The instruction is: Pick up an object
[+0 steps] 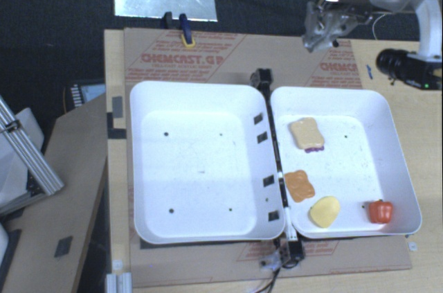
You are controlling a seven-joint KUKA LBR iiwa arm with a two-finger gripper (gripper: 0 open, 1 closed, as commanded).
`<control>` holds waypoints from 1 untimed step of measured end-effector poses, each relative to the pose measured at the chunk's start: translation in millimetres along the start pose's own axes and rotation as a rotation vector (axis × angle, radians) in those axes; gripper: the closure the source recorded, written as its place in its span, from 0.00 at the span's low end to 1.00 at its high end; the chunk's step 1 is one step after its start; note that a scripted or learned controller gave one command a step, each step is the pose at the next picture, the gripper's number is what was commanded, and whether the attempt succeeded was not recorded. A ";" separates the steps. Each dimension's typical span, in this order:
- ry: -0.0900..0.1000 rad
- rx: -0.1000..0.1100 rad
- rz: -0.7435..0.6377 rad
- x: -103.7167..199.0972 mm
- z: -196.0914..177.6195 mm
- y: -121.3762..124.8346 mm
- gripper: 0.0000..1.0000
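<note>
White bins (pixel 194 94); tan-and-purple sandwich (pixel 306 134); orange piece (pixel 299 185); yellow piece (pixel 324 211); red pepper (pixel 380 211)

Two white bins (pixel 194 94); four toy foods: one sandwich (pixel 306 134), one orange piece (pixel 299 185), one lemon (pixel 324 211), one red pepper (pixel 380 211).

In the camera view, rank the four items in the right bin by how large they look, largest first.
1. Sandwich slice
2. Orange piece and yellow lemon-like piece: they look about alike, so I won't rank one over the other.
3. Red pepper-like piece, smallest.
</note>
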State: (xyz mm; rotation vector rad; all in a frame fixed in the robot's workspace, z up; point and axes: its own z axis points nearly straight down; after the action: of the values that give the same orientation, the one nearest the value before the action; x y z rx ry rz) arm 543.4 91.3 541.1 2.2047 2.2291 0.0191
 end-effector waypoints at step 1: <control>-0.005 0.021 0.002 48.5 106.5 13.7 1.00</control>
State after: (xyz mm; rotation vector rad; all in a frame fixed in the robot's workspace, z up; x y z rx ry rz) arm 558.0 140.4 434.9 2.2154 2.2347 -0.0100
